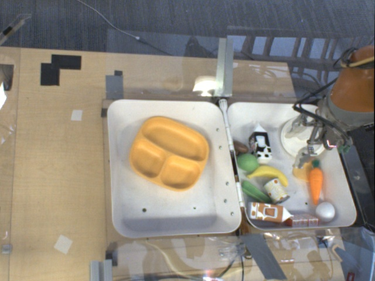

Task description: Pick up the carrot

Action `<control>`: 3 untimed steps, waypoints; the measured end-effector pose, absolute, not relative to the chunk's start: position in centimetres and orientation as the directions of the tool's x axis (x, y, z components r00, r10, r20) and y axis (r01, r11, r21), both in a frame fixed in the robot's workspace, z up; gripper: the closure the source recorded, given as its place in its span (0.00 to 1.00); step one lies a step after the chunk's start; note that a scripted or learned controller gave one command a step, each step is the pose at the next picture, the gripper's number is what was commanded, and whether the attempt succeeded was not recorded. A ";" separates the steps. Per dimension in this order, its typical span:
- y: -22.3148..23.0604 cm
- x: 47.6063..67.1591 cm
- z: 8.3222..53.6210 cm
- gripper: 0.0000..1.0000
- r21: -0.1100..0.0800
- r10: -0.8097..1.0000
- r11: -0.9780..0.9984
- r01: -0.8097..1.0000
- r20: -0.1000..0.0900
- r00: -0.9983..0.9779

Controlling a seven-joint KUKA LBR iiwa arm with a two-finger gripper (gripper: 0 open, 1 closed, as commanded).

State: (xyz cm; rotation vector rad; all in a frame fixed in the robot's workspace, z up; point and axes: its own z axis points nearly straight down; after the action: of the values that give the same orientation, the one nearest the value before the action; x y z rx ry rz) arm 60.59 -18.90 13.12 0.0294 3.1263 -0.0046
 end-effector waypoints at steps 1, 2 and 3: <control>-20.2 55.9 9.5 0.00 -0.002 0.059 0.998 0.059 -0.014 -0.998; -20.1 56.2 10.8 1.00 -0.004 0.054 0.999 0.054 -0.024 -0.998; -15.8 54.9 17.8 1.00 0.000 0.083 0.997 0.083 -0.015 -0.996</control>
State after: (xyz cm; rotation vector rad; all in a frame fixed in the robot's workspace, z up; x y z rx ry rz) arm 54.92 -15.83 17.79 0.1299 3.1238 -0.0016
